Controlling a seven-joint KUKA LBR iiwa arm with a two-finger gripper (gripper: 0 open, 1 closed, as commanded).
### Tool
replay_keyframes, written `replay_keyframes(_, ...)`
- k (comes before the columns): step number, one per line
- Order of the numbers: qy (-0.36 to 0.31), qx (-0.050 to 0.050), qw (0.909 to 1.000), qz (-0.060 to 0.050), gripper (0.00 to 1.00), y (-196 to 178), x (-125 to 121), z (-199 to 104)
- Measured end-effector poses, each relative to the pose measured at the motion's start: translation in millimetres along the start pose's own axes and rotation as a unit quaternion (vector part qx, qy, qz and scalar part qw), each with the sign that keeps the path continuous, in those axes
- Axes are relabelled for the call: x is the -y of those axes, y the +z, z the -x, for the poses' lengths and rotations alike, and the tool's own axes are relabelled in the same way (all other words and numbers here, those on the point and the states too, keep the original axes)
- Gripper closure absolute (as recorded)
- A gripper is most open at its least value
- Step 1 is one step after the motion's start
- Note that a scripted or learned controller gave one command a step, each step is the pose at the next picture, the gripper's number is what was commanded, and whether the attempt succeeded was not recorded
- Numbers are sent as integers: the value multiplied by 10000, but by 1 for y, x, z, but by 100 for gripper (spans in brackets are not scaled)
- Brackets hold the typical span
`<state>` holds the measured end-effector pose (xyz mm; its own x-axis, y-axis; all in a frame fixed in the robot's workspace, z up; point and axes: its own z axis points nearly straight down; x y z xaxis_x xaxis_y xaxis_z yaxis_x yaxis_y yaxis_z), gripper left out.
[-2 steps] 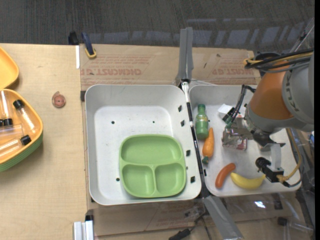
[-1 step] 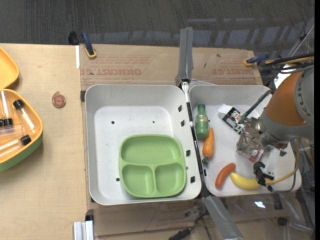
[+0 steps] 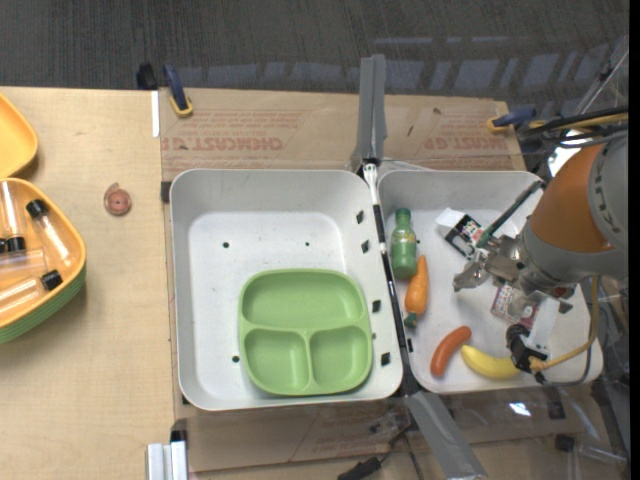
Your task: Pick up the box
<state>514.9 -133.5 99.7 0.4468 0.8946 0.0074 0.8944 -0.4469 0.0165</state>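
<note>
A small white box with a black label (image 3: pixel 459 231) lies tilted near the back of the right bin (image 3: pixel 445 186). My gripper (image 3: pixel 477 270) hangs just in front of and to the right of that box, low over the bin floor. Under the wrist lies a second small white packet with red print (image 3: pixel 506 299), partly covered by the arm. The arm's orange band (image 3: pixel 572 208) sits over the bin's right edge.
A green bottle (image 3: pixel 403 242) and a carrot (image 3: pixel 417 286) lie along the right bin's left wall. A red pepper (image 3: pixel 449 350) and a banana (image 3: pixel 489 363) lie at its front. The left bin (image 3: pixel 200 268) holds a green divided plate (image 3: pixel 305 330).
</note>
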Motion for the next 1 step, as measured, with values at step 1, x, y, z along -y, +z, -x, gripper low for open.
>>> replay_keyframes(1, -827, 39, 9965, -92, 0, -20, -15, 59)
